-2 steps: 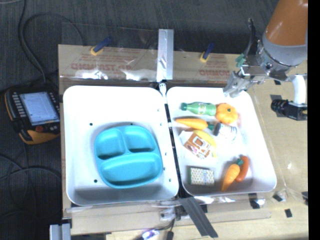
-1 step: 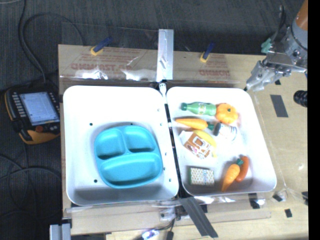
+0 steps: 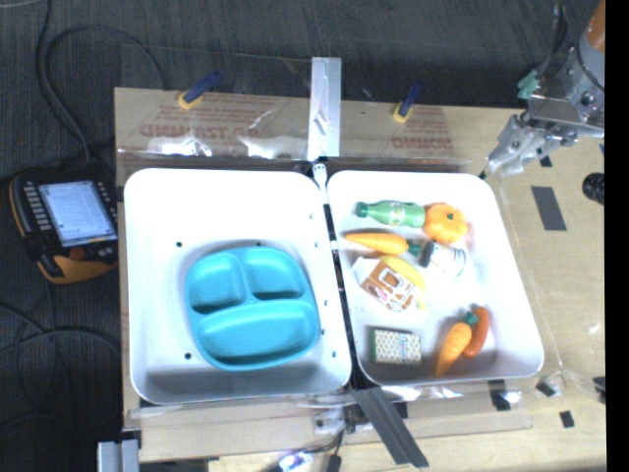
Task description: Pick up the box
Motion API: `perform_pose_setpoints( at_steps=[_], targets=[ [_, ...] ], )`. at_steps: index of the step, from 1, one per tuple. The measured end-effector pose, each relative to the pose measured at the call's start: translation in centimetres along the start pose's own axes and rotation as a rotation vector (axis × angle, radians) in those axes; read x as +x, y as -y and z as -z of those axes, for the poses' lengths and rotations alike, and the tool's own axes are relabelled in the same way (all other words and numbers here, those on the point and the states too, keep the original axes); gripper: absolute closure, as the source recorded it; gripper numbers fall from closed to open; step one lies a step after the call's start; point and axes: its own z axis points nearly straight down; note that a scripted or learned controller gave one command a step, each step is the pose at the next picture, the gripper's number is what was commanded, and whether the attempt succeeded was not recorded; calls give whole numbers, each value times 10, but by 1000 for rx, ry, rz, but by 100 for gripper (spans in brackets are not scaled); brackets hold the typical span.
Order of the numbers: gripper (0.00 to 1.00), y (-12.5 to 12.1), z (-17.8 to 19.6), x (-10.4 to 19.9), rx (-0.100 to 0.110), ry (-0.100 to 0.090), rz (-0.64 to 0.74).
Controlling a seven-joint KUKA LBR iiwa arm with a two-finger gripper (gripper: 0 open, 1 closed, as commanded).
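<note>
In right bin, front edge: box, small, patterned, lying flat, long axis along bin front, carrot just beside. Gripper outside bin beyond far right corner, carrying nothing; finger spread unreadable. Box lies well apart, toward front-left of gripper.

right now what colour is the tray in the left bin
Light blue, a divided tray lying in the left bin; seen in the camera view.

A grey metal wrist with an orange band above it is seen. A small green part is fixed beside the pale silver gripper.
</note>
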Motion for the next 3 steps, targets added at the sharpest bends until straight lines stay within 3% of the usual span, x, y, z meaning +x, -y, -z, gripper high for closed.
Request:
perform_pose_setpoints(
  at_steps=[3],
  targets=[
    [100,-2,27,0,2,11,2]
  ],
)
